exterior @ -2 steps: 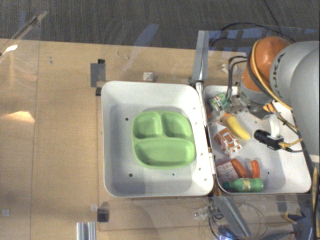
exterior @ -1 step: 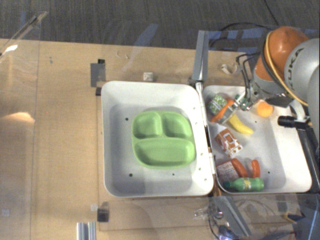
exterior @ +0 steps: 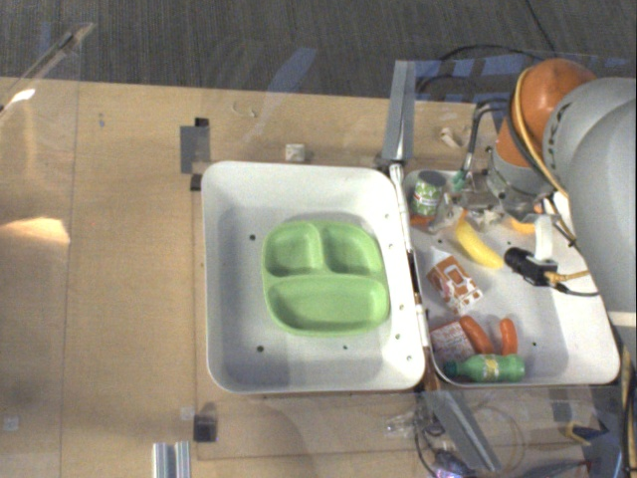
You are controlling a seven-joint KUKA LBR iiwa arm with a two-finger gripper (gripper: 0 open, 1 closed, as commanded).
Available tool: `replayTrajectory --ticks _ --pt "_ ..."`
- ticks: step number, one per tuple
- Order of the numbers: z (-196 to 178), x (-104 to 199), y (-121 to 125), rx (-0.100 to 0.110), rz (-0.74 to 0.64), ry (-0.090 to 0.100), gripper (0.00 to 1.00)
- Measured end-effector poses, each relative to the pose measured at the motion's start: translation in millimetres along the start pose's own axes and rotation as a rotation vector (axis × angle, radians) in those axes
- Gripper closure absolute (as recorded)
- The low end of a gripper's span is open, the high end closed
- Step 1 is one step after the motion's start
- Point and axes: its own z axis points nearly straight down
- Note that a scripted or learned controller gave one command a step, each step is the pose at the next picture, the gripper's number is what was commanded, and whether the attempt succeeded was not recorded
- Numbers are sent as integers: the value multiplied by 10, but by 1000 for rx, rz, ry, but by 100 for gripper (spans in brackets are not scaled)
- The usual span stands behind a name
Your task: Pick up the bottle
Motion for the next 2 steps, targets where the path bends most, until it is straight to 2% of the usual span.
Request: replayTrajectory --ticks 1,2 --pt "8 56 70 23 406 9 0" --pt "-5 306 95 19 855 8 0"
